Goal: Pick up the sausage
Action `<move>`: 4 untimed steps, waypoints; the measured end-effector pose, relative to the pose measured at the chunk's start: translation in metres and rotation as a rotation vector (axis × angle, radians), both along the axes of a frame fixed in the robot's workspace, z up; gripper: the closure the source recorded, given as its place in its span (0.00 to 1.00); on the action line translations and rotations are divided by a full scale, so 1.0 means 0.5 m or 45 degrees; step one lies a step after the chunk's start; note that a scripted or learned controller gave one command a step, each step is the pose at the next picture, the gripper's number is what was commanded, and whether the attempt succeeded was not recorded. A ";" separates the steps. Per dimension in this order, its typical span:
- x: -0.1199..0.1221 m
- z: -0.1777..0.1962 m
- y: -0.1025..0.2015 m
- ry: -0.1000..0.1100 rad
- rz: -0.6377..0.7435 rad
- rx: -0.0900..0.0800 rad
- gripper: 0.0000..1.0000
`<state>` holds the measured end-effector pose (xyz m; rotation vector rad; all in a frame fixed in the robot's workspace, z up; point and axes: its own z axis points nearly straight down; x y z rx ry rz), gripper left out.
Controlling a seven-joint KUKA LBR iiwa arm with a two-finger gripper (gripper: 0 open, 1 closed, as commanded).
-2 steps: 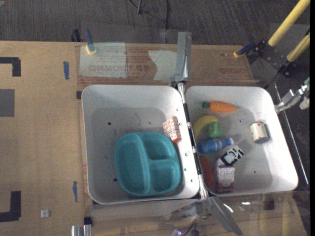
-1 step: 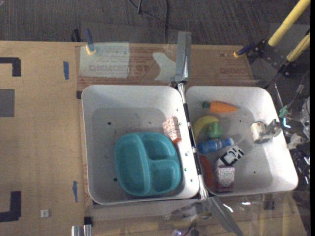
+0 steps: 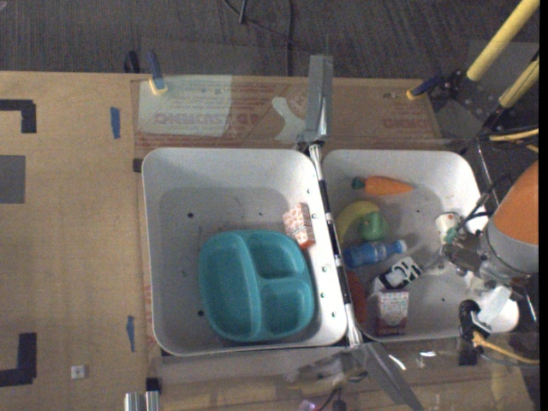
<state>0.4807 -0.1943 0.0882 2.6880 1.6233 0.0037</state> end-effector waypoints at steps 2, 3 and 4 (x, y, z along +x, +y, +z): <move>0.001 -0.002 0.003 -0.007 -0.776 -0.002 0.00; -0.003 0.003 -0.012 0.011 -0.430 0.007 0.00; 0.003 0.002 -0.025 0.015 -0.385 0.034 0.00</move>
